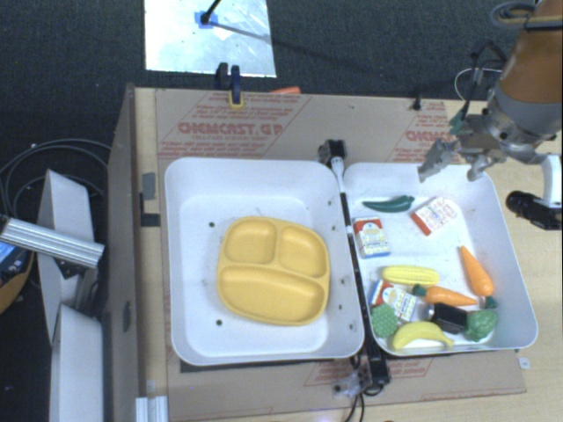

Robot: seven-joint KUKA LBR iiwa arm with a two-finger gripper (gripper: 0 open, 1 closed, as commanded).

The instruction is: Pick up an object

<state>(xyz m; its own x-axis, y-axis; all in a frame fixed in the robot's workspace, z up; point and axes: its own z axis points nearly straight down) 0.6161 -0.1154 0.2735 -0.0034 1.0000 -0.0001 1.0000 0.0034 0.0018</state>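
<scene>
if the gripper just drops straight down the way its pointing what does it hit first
Probably the bare floor at the far end of the right bin. The open gripper hangs above that edge, with the red-and-white packet and green pepper slightly nearer the camera. Depth is uncertain.

Two bins sit side by side on the desk. The left bin holds a divided plate near its middle. The right bin holds the toys — a pepper far, a small box at left, a packet right of the pepper, a carrot at right, a corn cob and a banana near. The gripper hangs over the right bin's far edge.
</scene>
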